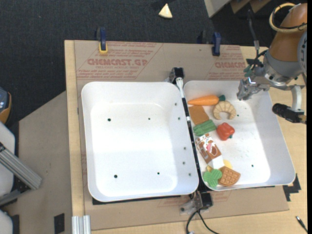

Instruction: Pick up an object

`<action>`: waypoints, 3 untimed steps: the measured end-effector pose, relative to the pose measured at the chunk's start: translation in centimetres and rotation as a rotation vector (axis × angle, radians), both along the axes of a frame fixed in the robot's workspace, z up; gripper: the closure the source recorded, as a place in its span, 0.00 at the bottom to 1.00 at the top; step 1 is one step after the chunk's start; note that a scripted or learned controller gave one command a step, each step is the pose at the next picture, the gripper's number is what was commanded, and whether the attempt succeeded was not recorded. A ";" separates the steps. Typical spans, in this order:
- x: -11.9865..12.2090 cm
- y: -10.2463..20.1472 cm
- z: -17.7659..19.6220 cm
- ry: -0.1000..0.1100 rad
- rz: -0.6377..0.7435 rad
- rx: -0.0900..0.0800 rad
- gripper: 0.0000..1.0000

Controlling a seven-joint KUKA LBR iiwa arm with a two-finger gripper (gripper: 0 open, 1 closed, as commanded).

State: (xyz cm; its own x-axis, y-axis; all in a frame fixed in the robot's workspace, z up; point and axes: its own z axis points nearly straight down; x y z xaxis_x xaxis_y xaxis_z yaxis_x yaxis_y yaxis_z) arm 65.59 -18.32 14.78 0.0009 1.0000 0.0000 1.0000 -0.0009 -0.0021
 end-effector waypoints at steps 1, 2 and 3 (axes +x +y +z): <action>0.5 1.0 1.2 -0.006 0.002 -0.001 1.00; 0.9 1.4 1.5 -0.005 0.002 -0.001 1.00; 1.1 0.6 0.6 -0.005 0.001 -0.002 1.00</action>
